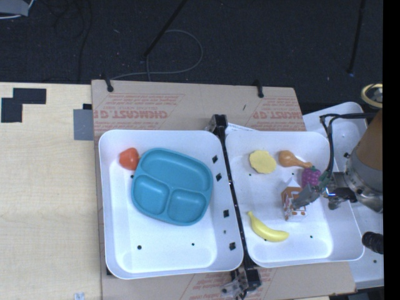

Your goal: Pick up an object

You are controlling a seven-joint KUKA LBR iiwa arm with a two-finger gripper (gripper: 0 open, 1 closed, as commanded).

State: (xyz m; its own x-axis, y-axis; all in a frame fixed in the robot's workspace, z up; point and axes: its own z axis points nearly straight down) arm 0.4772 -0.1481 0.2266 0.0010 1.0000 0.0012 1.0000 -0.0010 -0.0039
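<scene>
A: Banana (267, 229) sits lowest in frame, front of the right bin (342, 250), just below my pincer (300, 200). What's your read on the grab?

B: Pincer's low over the small orange-and-white box (294, 204), mid right bin, tips right at it. Can't tell how wide I'm open, too blurry, and can't tell if anything's gripped.

A: How'll the box handle?

B: My guess: light, stiff, flat sides, so easy to pinch across the narrow width. May tip if I catch a corner.

A: Neighbours?

B: Purple grapes (311, 176) just beside my wrist, drumstick (292, 159) and yellow disc (262, 162) further back. Left bin (119, 255) has the blue tray (171, 186) and a red-orange fruit (129, 159), well apart from me.
</scene>
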